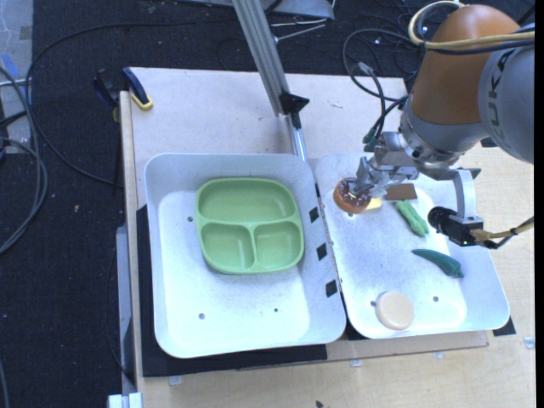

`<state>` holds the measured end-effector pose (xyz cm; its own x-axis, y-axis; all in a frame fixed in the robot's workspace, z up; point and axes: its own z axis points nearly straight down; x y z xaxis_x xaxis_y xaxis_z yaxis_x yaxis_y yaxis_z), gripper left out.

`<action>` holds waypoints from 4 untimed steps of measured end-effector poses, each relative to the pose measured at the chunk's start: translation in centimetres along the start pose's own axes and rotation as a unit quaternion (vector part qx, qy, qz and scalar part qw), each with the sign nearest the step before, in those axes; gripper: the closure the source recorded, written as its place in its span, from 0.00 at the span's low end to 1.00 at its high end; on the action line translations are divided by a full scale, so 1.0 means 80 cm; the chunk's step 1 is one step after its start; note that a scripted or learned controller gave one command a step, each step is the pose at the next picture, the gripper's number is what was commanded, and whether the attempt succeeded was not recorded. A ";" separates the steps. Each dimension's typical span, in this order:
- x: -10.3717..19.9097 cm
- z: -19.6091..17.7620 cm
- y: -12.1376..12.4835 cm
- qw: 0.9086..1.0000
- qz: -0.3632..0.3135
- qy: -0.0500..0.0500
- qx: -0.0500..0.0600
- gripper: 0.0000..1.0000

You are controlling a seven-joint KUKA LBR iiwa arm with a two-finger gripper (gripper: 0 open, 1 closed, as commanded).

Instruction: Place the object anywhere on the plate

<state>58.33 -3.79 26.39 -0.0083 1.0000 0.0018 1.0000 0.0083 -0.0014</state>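
The claw [364, 189] sits low over the doughnut [350, 197] at the right bin's far-left corner, grip unreadable, so a shallow pinch could drop it short of the green plate [251, 225].

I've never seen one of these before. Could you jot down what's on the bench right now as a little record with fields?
left bin: holds a green plate with three compartments
right bin: holds the loose items
gripper: low over the right bin's far left corner, at a brown ring-shaped donut
other items: light green piece, dark green piece, round beige piece
on the plate: nothing yet
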 end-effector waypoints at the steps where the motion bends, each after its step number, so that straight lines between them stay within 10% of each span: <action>1: 0.058 -0.001 -0.009 1.000 0.000 0.000 0.000 1.00; 4: 0.247 0.029 -0.045 1.000 0.001 -0.001 0.001 1.00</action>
<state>54.58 15.96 24.13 -0.0069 1.0000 -0.0002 1.0000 0.0069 -0.0028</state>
